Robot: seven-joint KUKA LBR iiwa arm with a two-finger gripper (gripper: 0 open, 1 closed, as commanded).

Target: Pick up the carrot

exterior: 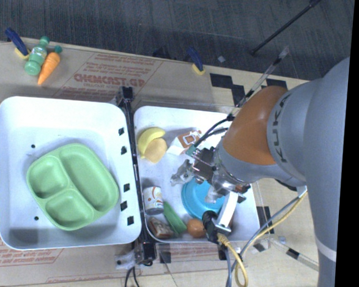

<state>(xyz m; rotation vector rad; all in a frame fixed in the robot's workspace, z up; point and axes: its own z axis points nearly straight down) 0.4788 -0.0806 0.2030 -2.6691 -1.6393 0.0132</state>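
An orange toy carrot with a green top lies on the cardboard beyond the far left corner of the left bin, outside both bins. My gripper hangs low in the right bin, far from that carrot, just above the left edge of a blue bowl. The grey arm and its orange band cover much of the right bin's right half.
A green bottle lies against the carrot. A green divided plate sits in the left bin. The right bin holds a yellow fruit, a small can, a green item, a rounded orange item and a small packet.
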